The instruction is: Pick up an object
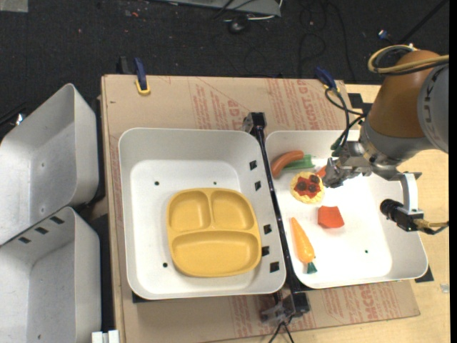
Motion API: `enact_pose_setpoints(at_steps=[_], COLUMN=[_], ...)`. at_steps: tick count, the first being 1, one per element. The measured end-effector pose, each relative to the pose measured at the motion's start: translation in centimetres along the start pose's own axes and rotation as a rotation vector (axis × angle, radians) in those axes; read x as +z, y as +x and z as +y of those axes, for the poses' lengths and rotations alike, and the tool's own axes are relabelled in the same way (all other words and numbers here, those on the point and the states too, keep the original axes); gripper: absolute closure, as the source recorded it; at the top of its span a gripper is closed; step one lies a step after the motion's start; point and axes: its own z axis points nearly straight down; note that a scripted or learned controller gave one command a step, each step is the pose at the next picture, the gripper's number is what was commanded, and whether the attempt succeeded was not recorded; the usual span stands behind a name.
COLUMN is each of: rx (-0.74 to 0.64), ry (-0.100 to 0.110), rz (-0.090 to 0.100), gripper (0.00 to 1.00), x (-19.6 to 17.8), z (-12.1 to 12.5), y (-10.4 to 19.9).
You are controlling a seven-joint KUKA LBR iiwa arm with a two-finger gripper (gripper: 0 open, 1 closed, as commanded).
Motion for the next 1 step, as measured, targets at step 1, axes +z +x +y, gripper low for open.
enact_pose_setpoints(at_steps=[1], rx=[-0.003], ry=[-0.003], rz=[-0.001], gripper=[1.00], x=[-6.37], z=[0.24], y=[-0.39])
